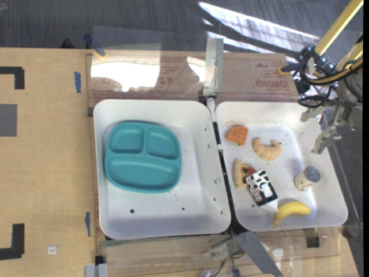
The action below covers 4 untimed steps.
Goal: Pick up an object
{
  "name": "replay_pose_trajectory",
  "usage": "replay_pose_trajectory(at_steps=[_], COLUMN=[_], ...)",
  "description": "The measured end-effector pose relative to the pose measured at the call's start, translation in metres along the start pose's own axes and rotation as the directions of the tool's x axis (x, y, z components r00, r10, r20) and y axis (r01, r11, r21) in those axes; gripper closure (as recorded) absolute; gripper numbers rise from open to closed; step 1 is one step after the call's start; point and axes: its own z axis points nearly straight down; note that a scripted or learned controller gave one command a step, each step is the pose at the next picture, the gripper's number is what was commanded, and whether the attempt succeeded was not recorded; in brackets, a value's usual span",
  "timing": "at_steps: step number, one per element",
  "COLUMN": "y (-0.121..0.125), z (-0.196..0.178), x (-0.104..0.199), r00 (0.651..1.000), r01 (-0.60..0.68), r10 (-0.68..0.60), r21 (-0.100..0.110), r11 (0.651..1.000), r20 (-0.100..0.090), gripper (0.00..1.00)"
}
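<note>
Camera view: metal two-finger gripper (324,136) above right white bin's (337,209) far-right rim, grip state indeterminable; yellow plastic banana (291,210) near front edge.

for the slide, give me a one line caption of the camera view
Teal three-compartment plate in the left white bin; toy foods including a yellow banana in the right white bin; gripper at its right edge.

Wood bench (46,172), 2 white bins side by side; left bin (196,212), right bin (331,212), blue tape bits (77,82)

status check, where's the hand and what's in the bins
Hand over right bin's far right edge, nothing seen in it. Banana, croissant, waffle untouched. Teal plate left bin.
</note>
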Motion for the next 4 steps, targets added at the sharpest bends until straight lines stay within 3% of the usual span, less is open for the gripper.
replay_pose_trajectory(at_steps=[1,2,3,4], y=[0.017,0.018,0.068,0.08], z=[0.13,0.116,0.033,0.023], x=[0.01,0.006,0.014,0.063], r00=[0.997,0.997,0.863,0.655], r01=[-0.077,-0.075,-0.505,-0.755], r10=[0.077,0.075,0.505,0.755], r21=[0.001,0.004,-0.003,0.003], r11=[0.997,0.997,0.863,0.656], r20=[0.008,0.022,0.004,-0.005], gripper=[0.0,1.0,1.0,1.0])
